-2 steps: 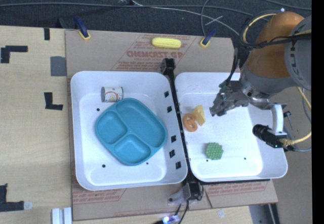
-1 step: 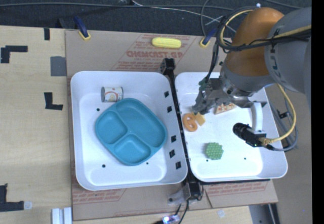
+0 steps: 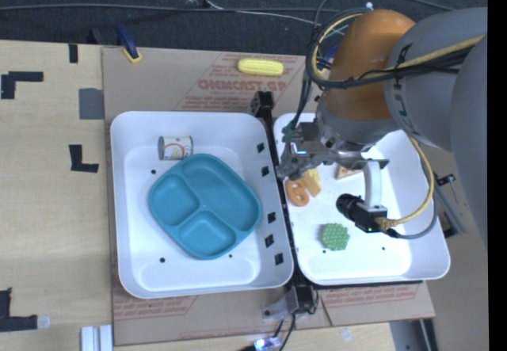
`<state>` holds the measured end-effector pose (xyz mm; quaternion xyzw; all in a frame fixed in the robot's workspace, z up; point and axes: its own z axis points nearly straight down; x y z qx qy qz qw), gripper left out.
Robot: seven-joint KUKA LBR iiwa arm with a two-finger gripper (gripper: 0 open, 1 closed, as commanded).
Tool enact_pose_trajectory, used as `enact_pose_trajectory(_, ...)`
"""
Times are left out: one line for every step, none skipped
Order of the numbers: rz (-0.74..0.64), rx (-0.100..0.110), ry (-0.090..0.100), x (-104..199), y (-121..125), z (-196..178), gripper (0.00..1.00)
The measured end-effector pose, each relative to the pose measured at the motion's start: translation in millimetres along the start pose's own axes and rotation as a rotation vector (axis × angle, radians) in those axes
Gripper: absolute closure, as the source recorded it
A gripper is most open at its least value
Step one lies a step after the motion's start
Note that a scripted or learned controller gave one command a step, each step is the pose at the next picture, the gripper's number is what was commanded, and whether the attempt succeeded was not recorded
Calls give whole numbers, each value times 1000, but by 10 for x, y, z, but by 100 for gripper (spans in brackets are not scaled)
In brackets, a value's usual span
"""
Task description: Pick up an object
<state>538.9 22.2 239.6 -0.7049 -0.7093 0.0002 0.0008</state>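
The bench [image 3: 47,183] is pale wood on its left side, marked with black tape pieces. A brown cardboard sheet [image 3: 198,80] lies under both bins, printed in red; the lettering near its far edge is too blurred to read for certain. A blue clip [image 3: 127,43] sits at the cardboard's far left corner, and a yellow corn-cob-shaped toy [image 3: 260,66] lies on the cardboard by its far edge.

The left bin [image 3: 131,262] is shallow white plastic with rounded corners. Near its far left corner a small can [image 3: 175,147] lies on its side, with a white label bearing a red mark I cannot read. In the bin's middle rests a smooth teal plate [image 3: 204,204] divided into 3 compartments, turned at a slant.

The right bin [image 3: 412,262], of the same make, holds 4 small things. Near its left edge lies an orange ring-like piece [image 3: 298,194], touching a pale yellow block [image 3: 311,181]. A bumpy green ball [image 3: 335,236] sits toward the near edge, and a tan piece [image 3: 345,173] shows partly beneath the arm.

The arm [image 3: 444,48], grey with its orange band [image 3: 364,64], reaches over the right bin's far half. The gripper [image 3: 305,153] hangs just above the orange and yellow pieces; whether its fingers are wide or narrow I cannot tell. A black cable fitting [image 3: 360,212] hangs below the wrist.
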Motion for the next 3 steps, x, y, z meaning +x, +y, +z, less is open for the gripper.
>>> enact_pose_trajectory(0, 1, 0, 547, 36, 19, 100)
enact_pose_trajectory(3, 1, -1, 783, -40, 77, 100)
enact_pose_trajectory(4, 1, -2, 774, -37, 76, 0)
